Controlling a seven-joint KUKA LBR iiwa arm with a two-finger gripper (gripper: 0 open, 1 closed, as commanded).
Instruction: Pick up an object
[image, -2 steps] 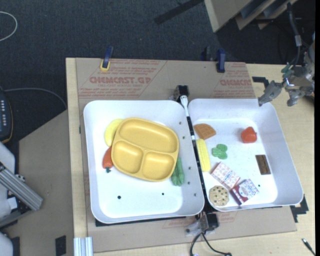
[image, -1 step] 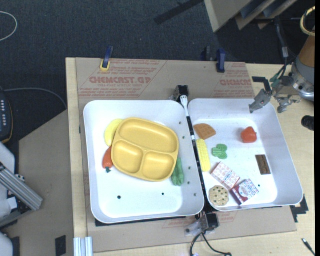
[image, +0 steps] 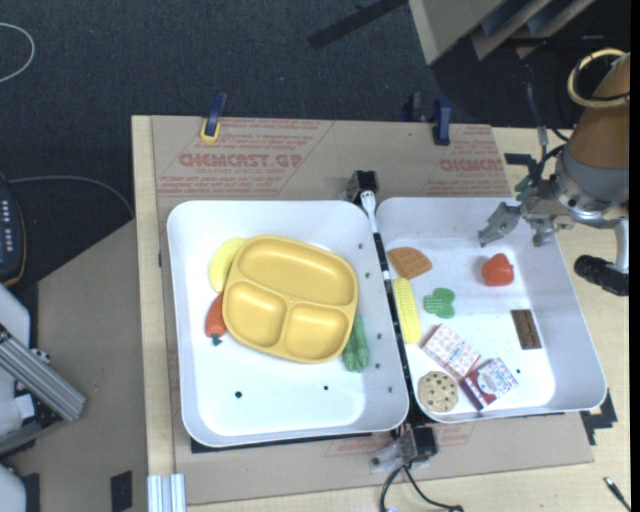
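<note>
The gripper (image: 520, 228) hangs over the right bin's (image: 560, 300) far side, jaws spread, grasping nothing. A tomato (image: 497, 269) lies just near of it; bread (image: 409, 262), broccoli (image: 438, 301), corn (image: 406, 308) and cookie (image: 437, 391) lie leftward, well apart.

arm (image: 600, 150): cut by right edge | carrot (image: 215, 320): perhaps half-hidden under tray (image: 290, 298)

Two white bins (image: 190, 330) side by side on cardboard-covered bench (image: 300, 150); yellow clamp (image: 212, 120) and blue clamp (image: 440, 120) at far edge; cable (image: 420, 490) at near edge.
</note>
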